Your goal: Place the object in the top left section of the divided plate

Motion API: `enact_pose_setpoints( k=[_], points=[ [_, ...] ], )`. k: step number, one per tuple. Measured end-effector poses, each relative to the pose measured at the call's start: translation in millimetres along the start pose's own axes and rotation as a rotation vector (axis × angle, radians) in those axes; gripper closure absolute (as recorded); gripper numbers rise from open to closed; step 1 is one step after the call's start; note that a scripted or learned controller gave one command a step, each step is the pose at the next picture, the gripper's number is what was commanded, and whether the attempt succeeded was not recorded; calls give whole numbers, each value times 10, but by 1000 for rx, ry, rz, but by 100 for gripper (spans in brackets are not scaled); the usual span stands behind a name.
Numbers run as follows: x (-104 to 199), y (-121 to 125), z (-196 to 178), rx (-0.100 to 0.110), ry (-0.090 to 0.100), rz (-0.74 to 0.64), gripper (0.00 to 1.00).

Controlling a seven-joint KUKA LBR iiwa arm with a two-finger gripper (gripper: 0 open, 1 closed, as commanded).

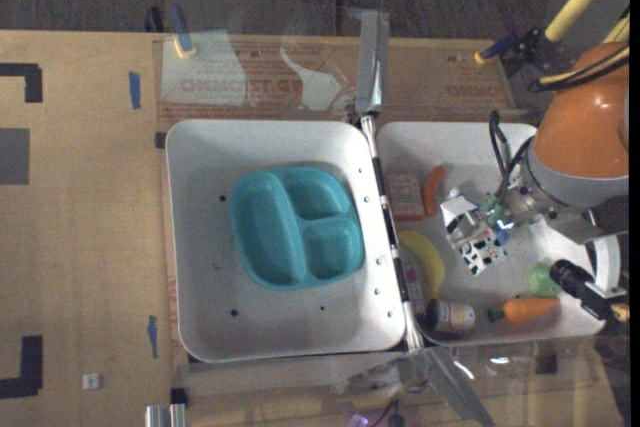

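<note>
Hovering over right bin: gripper, finger spread unreadable, grasp unclear. Lying in same bin: banana, carrot, small can. Sitting in left bin: teal divided plate.

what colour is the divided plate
Teal, or turquoise blue; the divided plate shows best in the camera view, in the left bin.

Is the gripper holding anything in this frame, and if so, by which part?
Cannot be told. The gripper is low in the right bin between the banana and carrot; no object is visibly between its fingers.
</note>
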State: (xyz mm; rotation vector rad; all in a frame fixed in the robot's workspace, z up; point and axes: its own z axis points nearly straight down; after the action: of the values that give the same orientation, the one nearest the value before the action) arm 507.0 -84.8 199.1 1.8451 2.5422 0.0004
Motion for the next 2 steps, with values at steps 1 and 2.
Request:
enact_pose_setpoints(
  k=[1,2],
  points=[
    [739,610,155,1,-1,107,100],
    [1112,1381,-742,0,-1,-249,100]
  ],
)
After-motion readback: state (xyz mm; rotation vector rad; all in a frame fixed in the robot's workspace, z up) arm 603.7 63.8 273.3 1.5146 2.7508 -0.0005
